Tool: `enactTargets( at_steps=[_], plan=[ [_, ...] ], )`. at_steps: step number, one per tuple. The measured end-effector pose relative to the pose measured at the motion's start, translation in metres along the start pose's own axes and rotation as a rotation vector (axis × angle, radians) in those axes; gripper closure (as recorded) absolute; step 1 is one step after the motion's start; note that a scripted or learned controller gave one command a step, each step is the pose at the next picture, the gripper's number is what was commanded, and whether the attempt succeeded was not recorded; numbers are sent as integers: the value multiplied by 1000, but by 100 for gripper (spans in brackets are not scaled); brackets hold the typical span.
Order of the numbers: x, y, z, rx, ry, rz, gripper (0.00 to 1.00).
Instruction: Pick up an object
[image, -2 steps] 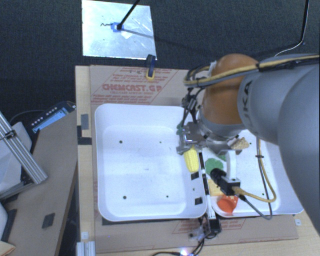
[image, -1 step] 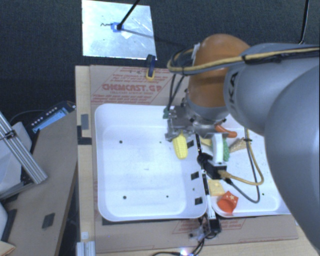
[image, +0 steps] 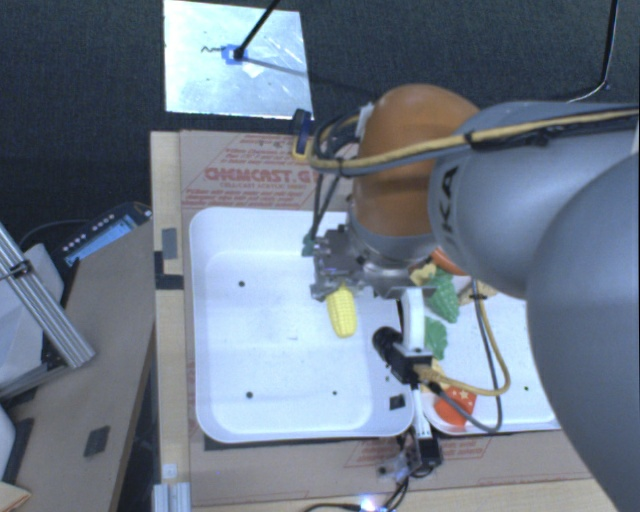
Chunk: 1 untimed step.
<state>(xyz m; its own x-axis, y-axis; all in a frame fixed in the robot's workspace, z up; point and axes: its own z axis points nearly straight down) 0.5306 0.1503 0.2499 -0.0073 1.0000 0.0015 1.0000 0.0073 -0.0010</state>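
Observation:
A yellow corn cob (image: 343, 312) is over the right part of the left white bin (image: 240, 330), its upper end right under my gripper (image: 333, 284). The gripper's metal body hangs from the orange-banded wrist and touches or nearly touches the cob's top. The wrist hides how the gripper meets the cob. I cannot tell whether the cob rests on the bin floor or hangs just above it.
The right bin (image: 520, 400) holds a green leafy piece (image: 442, 298), a second green piece (image: 435, 338) and a red-and-orange item (image: 452, 405) near its front-left corner. The arm covers much of that bin. A cardboard sheet (image: 240, 175) lies under both bins.

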Motion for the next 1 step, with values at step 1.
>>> enactTargets(
  at_steps=[1],
  plan=[
    [57,27,-96,-14,5,-3,100]
  ],
)
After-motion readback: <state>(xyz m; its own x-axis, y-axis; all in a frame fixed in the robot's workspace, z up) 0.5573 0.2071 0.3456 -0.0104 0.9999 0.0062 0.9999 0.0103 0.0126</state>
